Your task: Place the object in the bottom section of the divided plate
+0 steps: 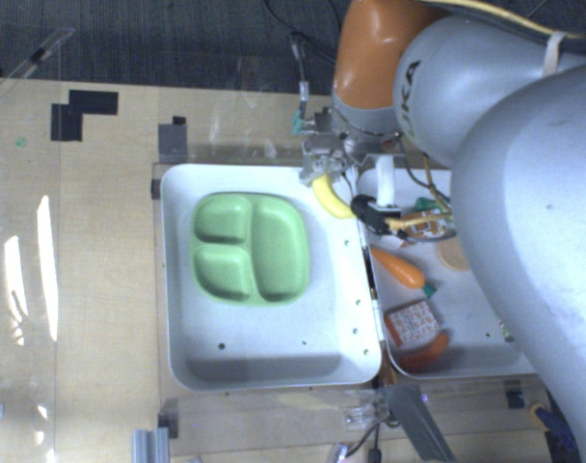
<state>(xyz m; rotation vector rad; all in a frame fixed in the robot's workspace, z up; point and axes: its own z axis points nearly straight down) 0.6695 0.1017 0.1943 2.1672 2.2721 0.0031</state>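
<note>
The green divided plate (251,248) lies in the left white bin (264,360). It has two small sections on its left and one long section on its right, all bare. A yellow banana (332,200) hangs over the left bin's far right corner, just beyond the plate's upper right edge. My gripper (318,169) is shut on the banana's upper end, under the orange band of the arm. The banana's lower end points toward the wall between the two bins.
The right bin (466,360) holds an orange carrot (401,268), a red-and-white packet (412,322), a red item (426,350) below it and a beige round piece (454,256). The big grey arm (505,143) covers the right bin's far and right side.
</note>
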